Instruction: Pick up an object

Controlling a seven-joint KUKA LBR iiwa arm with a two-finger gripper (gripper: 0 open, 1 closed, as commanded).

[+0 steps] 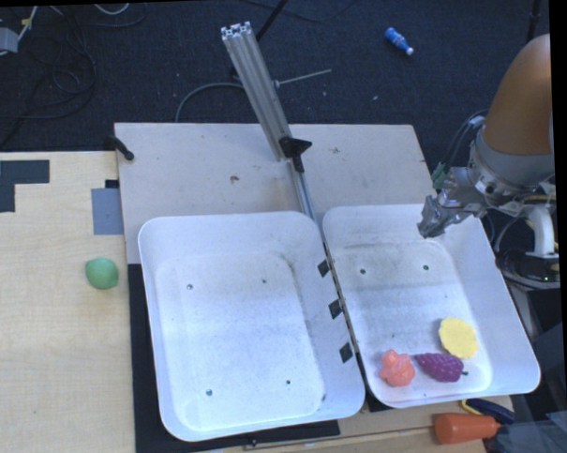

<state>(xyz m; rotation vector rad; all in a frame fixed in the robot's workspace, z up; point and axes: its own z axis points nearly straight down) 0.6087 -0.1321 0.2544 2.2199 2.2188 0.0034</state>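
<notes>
Fingers on the gripper (432, 222) sit too small and dark against the bin rim for us to tell whether they are spread or pressed together; nothing shows between them, so we judge the gripper empty. It hangs over the far edge of the right bin (398, 263), well apart from anything worth taking.

Our candidates lie in that bin's near right corner: a yellow piece (458, 336), a purple piece (440, 365) just below it, and an orange-pink piece (397, 368) to the purple one's left. The purple and orange-pink pieces look to be touching or nearly so, and the yellow one sits just beside the purple.

To do this step well, we would travel toward the near corner before descending, and choose the piece with the most room around it. The yellow one seems the safest, being farthest from the orange-pink piece. We would centre over it and come straight down, so the fingers straddle it rather than nudge it into its neighbour.

What stands in our way is mostly crowding: the bin wall (514, 352) rises close by on the right, and a skewed approach could catch it. The left bin (232, 326) plays no part. A green ball (102, 273) rests on the counter (44, 325) far left, and an orange object (466, 427) lies beyond the bins' near edge; we leave both alone.
</notes>
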